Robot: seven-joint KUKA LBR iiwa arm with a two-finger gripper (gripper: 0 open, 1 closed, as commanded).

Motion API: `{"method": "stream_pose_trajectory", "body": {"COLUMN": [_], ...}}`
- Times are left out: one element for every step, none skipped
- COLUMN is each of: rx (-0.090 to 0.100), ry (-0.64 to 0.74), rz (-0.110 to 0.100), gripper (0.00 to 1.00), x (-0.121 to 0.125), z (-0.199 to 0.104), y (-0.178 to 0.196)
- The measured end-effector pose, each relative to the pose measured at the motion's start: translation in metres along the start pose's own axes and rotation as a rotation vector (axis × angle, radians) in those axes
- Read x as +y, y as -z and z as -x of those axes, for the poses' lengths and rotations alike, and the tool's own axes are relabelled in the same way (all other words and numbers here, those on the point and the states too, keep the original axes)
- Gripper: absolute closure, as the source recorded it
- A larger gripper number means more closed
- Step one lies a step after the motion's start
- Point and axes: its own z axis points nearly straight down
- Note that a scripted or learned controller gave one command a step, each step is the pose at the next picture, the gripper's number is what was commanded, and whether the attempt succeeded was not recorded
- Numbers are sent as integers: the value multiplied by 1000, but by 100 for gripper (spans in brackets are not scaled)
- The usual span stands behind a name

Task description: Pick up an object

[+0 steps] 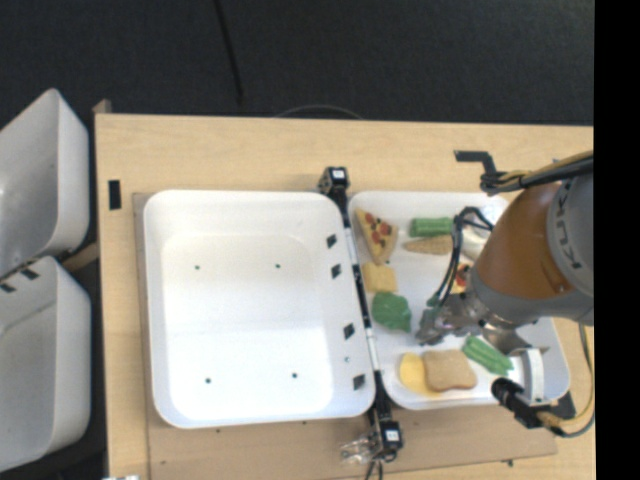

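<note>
Right bin (392, 396): gripper (437, 330), finger state indeterminable, just right of green block (390, 312); pizza slice (377, 235) above block, bread slice (448, 371) below-right.

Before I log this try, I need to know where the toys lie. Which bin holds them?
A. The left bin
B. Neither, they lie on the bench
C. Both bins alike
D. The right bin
D: the pizza slice, the bread and the other toy foods all lie in the right bin, where the arm reaches in, and none lies in the left bin.
</note>
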Motion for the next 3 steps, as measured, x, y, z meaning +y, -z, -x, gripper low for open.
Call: {"method": "stream_pose_trajectory", "body": {"rx": [1,-3,1], "ry": [17,8,10], "rz": [11,12,-11], "gripper": [100,100,100], "x": [70,97,83], "z": [-80,-55,-99], "y": [96,222,125]}}
